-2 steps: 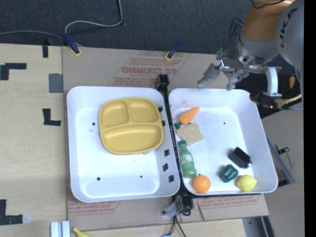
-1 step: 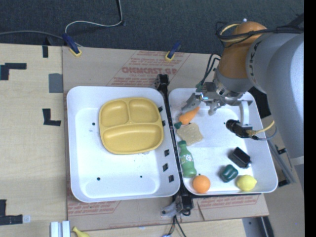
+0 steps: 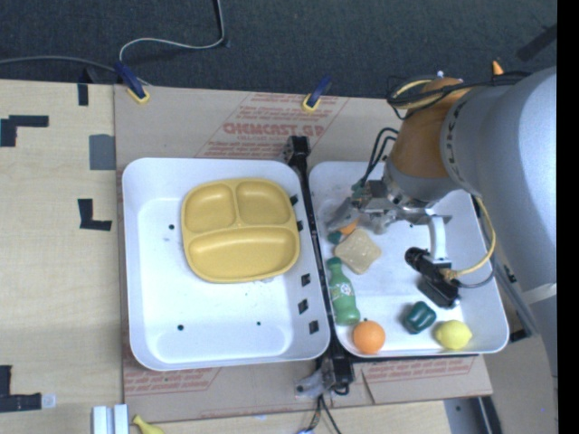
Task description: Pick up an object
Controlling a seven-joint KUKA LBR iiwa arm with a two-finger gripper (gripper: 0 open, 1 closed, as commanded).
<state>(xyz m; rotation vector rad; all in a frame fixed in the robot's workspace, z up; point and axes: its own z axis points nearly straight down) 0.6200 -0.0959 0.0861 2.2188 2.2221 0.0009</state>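
Gripper above beige block — right bin

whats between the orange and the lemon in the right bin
In the camera view, a small dark green object sits between the orange and the lemon, slightly farther back than both.

- Dark grey carpet floor along the twelve o'clock edge, crossed by a thin cable.
- Light wooden bench top toward nine o'clock, marked with black tape pieces.
- Brown printed cardboard sheet at centre, pinned by yellow-and-blue clamps at eleven and twelve o'clock.
- Even, soft overhead light.
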